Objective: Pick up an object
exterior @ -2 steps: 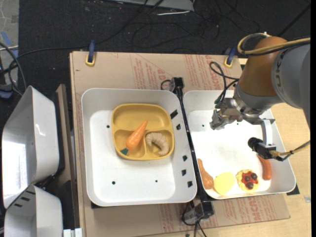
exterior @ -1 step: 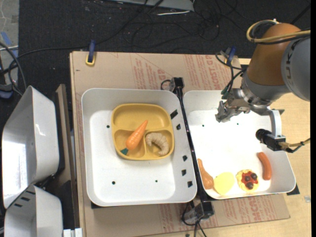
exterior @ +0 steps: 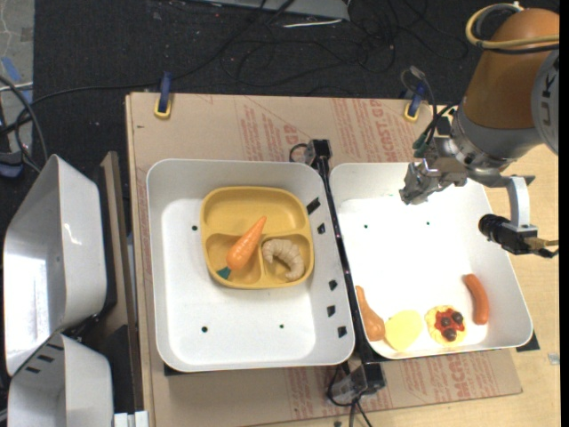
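Cardboard-topped bench, two shallow white bins. Gripper [exterior: 416,188] hovers over right bin's [exterior: 391,185] far edge, holding nothing; finger gap unclear. Small orange-red sausage [exterior: 477,297] lies near-right of it, long axis running near-far.

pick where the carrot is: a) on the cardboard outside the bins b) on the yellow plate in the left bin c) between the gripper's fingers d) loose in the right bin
b, the carrot lies across the yellow plate in the left bin, beside a shrimp, far from the gripper over the right bin.
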You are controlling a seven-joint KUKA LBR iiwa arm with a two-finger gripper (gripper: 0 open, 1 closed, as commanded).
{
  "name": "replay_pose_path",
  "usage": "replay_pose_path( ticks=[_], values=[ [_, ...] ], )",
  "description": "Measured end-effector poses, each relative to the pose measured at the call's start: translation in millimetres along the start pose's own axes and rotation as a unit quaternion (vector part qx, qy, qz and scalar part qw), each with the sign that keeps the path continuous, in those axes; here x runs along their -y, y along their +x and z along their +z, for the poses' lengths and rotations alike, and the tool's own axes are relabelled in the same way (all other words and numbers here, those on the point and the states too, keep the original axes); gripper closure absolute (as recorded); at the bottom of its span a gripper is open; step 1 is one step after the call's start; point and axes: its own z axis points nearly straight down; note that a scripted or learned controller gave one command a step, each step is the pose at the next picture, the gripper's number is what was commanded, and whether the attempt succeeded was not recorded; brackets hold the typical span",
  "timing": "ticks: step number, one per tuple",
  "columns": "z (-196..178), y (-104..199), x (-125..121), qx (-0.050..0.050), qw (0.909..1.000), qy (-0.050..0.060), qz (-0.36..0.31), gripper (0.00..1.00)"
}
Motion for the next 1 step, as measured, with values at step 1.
replay_pose_path(
  ticks=[1],
  values=[
    [-37.7,0.0,-1.3,0.000,1.0000,0.001,0.000,1.00]
  ],
)
